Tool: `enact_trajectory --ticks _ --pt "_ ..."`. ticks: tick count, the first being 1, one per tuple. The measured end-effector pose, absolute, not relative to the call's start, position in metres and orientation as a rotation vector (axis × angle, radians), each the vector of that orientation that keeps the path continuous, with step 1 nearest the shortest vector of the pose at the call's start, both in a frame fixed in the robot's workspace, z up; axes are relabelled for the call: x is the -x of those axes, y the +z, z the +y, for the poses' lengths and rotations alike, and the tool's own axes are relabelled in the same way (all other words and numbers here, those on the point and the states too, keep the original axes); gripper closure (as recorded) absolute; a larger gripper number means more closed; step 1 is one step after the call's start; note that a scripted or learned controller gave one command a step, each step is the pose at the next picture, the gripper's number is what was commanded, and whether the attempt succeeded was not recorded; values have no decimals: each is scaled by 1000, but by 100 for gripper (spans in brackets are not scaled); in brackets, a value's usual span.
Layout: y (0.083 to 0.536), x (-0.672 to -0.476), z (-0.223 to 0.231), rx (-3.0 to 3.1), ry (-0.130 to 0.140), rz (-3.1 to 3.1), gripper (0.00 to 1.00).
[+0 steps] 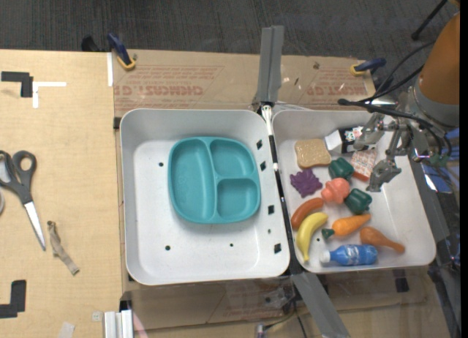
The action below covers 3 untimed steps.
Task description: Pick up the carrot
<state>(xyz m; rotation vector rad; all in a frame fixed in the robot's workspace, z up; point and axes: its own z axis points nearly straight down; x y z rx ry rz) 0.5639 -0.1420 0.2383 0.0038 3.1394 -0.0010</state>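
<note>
Looking down from the camera view, the carrot (352, 223) lies in the right bin (423, 235), between banana (310, 231) and bottle (352, 255). Likely light, rigid, smooth plastic; grip its thick midsection. The jaws (382, 155) hang above the bin, apparently spread, pinching nothing. Cardboard covers the desk (58, 183); dark carpet beyond.

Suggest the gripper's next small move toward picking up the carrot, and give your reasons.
Probably shift the gripper toward the near-left and lower it over the carrot. It hangs open above the right bin, holding nothing, while the carrot lies closer to the bin's front edge, between the green pepper and the water bottle.
</note>
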Motion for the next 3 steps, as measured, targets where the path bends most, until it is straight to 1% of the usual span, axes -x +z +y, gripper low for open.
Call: enact_trajectory --ticks 1,2,3 --pt "143 -512 -165 -43 0 3140 0" --pt "94 -500 -140 -300 -1 3113 0" --pt "103 -500 -139 -295 -1 3118 100"
